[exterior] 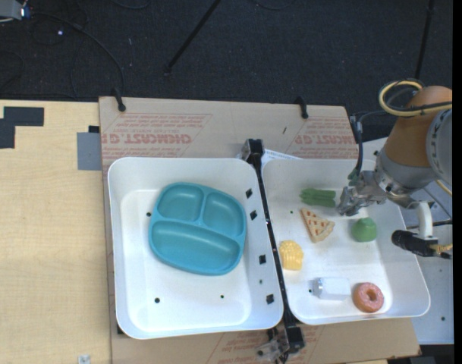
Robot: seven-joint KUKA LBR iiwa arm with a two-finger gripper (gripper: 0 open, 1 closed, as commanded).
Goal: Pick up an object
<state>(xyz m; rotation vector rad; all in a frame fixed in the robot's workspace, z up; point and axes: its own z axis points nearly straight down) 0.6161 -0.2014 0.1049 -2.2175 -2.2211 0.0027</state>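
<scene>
The right bin holds several toy foods: a green pod-like piece, a pizza slice, a green ball, a yellow corn piece, a pale clear-white piece and a pink donut. My gripper hangs low in the bin's upper right part, between the green pod and the green ball, just right of the pod's end. Nothing shows between its fingers.
The left bin holds a teal divided plate. A black divider runs between the bins. The arm's grey body with its orange band comes in from the right, over the right bin's edge. Cardboard lies behind both bins.
</scene>
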